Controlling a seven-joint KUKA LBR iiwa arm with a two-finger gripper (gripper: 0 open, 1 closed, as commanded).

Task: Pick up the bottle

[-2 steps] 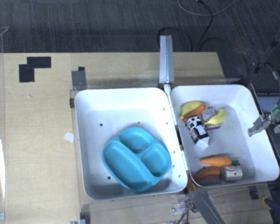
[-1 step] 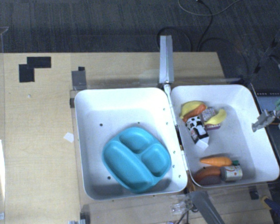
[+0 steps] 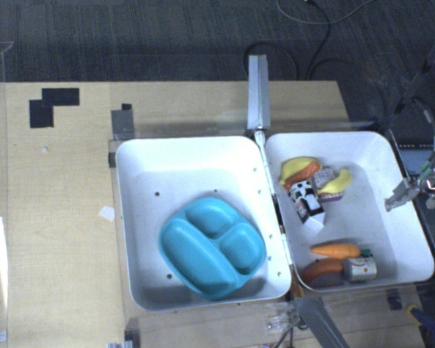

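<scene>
Two shallow white bins sit side by side on a pale wooden bench. The left bin point(image 3: 131, 211) holds a blue divided plate point(image 3: 211, 246) lying toward its front edge, a little right of centre.

The right bin point(image 3: 396, 217) holds a scatter of small things. Near its back left corner lie a yellow banana point(image 3: 299, 167) and a second yellow piece point(image 3: 336, 183), with a small grey and red item point(image 3: 323, 175) between them. Just in front of these, close to the left wall, lies the bottle point(image 3: 303, 199), a small carton-like one with black and white patches, on its side and touching nothing but the bin floor. Toward the front edge lies an orange carrot point(image 3: 335, 250); in front of that, a brown rounded thing point(image 3: 320, 273) touches a small tin can point(image 3: 360, 268) lying on its side.

The gripper point(image 3: 406, 192) hangs at the right rim of the right bin, about halfway along that edge. Whether it is released or clenched cannot be told from here. The bottle lies well apart from it, across the bin by the opposite wall.
</scene>
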